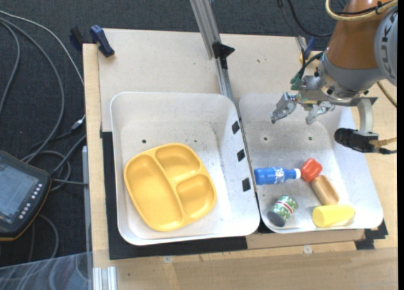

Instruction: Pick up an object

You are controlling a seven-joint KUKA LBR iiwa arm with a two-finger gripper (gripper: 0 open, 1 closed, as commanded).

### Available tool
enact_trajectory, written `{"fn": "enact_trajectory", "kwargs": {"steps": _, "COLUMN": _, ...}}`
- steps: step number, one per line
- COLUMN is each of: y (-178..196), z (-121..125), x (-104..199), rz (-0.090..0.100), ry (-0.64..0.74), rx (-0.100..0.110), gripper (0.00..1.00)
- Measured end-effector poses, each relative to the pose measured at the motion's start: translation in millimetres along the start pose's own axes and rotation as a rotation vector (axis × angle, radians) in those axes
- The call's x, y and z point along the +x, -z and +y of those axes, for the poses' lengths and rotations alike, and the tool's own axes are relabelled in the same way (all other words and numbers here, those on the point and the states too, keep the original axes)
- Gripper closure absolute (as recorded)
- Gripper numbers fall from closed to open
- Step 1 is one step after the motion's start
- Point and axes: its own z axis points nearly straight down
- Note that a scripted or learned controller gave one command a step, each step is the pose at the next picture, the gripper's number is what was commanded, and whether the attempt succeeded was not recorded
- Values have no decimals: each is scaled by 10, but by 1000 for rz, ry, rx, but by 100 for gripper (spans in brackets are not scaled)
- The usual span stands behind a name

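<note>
We see the gripper point(296, 111) spread open and empty at upper right, above the glossy blue bottle point(276, 174) and yellow block point(332, 215).

- We are reading no clear text anywhere in this view.
- We are seeing letters, partly cut off, on the arm's grey housing point(394, 42) at the right edge; not readable.
- The blue bottle point(275, 174) and green can point(283, 209) are showing label print, too small to read.
</note>
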Motion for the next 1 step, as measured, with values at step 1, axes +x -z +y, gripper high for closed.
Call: {"fn": "enact_trajectory", "kwargs": {"steps": 1, "y": 0, "z": 0, "x": -2, "rz": 0, "ry": -1, "rx": -1, "gripper": 0}}
